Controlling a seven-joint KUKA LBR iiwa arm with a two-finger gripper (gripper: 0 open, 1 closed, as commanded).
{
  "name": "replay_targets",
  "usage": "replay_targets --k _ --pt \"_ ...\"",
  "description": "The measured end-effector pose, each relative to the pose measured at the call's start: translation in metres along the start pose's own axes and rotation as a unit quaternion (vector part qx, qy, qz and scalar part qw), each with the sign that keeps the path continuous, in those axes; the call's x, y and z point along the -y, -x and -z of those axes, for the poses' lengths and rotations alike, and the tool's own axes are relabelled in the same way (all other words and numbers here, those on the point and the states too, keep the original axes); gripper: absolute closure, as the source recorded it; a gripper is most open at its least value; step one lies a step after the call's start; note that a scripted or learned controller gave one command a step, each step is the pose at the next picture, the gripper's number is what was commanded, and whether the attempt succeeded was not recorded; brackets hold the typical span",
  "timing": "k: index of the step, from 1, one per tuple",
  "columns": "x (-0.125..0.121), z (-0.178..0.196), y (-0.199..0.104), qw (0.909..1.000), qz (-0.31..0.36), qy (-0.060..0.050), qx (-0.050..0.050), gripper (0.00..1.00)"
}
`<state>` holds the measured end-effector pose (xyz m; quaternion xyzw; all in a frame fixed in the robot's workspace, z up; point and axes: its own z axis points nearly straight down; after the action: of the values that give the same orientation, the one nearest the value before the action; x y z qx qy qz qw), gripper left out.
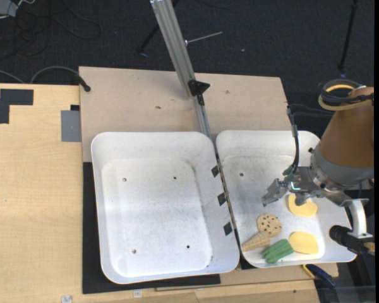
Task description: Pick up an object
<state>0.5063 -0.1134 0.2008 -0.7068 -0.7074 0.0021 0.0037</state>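
Observation:
My gripper [289, 191] hangs low over the right bin [252, 150], at its right side. Just below and to the right of it lies a flat yellow piece [304, 208], partly covered by the gripper body. Closer to the bin's front edge sit a round speckled cookie [269, 223], a tan cone [257, 240], a green object [278, 251] and a second yellow object [305, 242]. Nothing shows held in the gripper.
The left bin [114, 150] lies beside the right one, with dark clips [221, 199] along the shared rim. A slanted metal rail [177, 49] rises behind the bins. The arm's grey and orange body [347, 141] covers the right bin's right edge.

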Motion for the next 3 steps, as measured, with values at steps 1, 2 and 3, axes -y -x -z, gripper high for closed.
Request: replay_targets --k 1,2,3 --pt "-0.001 0.002 0.001 1.0000 -0.002 0.003 0.001 0.00" --pt "0.010 -0.049 0.001 1.0000 -0.001 0.000 0.000 0.00" --pt "0.013 -0.105 -0.004 1.0000 -0.001 0.006 0.003 0.00"
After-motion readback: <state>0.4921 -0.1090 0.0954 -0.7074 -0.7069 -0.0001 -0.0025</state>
